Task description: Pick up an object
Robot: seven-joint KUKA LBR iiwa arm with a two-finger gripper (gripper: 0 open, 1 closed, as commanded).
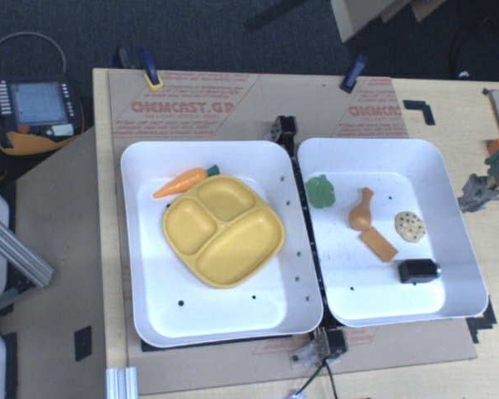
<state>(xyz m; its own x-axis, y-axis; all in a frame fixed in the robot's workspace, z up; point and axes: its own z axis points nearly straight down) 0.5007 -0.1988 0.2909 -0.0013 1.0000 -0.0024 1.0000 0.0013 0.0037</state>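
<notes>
Handheld screen unit: sitting left of the counter, text too small to read.
Board: lying under both bins, showing red "CHEMCAST GP" print.
Left bin: holding an orange carrot touching the yellow divided plate.
Right bin: holding a green piece, brown drumstick, tan block, speckled cookie and black item.
Tool: hovering at the right bin's far right edge, grasping nothing visible; open or clenched, cannot tell.

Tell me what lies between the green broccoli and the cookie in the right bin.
In the camera view, a brown drumstick lies between the broccoli and the cookie.
</notes>
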